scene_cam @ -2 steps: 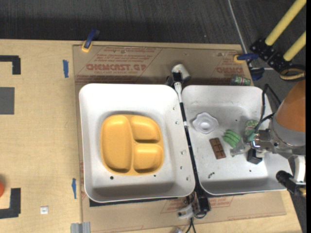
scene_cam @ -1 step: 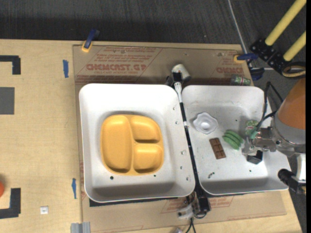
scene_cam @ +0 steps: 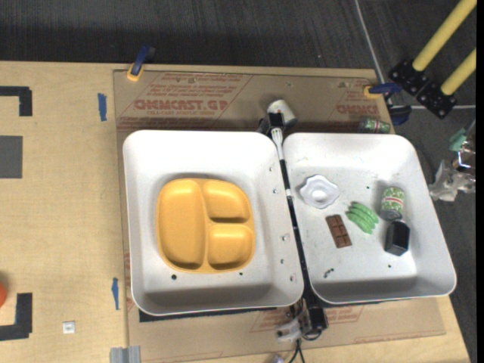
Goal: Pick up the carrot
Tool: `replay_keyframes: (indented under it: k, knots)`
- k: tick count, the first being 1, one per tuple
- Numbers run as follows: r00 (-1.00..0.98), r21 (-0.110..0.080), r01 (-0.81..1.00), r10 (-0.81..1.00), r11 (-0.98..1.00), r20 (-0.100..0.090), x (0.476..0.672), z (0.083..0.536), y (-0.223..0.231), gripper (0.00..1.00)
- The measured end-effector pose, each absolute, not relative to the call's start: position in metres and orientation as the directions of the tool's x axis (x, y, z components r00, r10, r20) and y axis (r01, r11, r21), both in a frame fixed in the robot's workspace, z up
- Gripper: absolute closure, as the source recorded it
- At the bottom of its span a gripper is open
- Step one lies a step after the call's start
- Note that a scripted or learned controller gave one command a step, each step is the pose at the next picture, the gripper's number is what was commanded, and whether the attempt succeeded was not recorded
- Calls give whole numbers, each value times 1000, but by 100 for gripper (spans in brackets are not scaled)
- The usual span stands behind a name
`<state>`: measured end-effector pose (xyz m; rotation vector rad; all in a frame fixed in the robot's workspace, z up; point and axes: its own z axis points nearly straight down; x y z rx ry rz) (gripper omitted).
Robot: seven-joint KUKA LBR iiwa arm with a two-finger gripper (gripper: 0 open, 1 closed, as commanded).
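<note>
Camera view: the left bin (scene_cam: 144, 157) holds a yellow divided plate (scene_cam: 204, 223); the right bin (scene_cam: 423, 271) holds a white cup (scene_cam: 318, 191) at 10 o'clock, a brown bar (scene_cam: 339, 231) near centre, a green pod (scene_cam: 363, 216) and a green can (scene_cam: 393, 201) toward 2 o'clock, and a black block (scene_cam: 397, 237) at 3 o'clock. The gripper (scene_cam: 452, 174) is blurred, just outside that bin's rim at 3 o'clock; whether it is spread or pressed together cannot be told. An orange-red shape (scene_cam: 2, 294), cut by the frame at 8 o'clock, lies on the bench (scene_cam: 60, 203) well apart from both bins; whether it is the carrot cannot be told.
</note>
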<state>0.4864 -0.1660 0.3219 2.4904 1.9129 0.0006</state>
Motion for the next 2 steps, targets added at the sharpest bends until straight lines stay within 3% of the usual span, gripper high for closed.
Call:
replay_keyframes:
  k: [1, 2]
  knots:
    - [491, -4, 871, 871, -491, 0, 479, 208, -114, 100]
    - [652, -4, 758, 758, -652, 0, 479, 203, -33, 100]
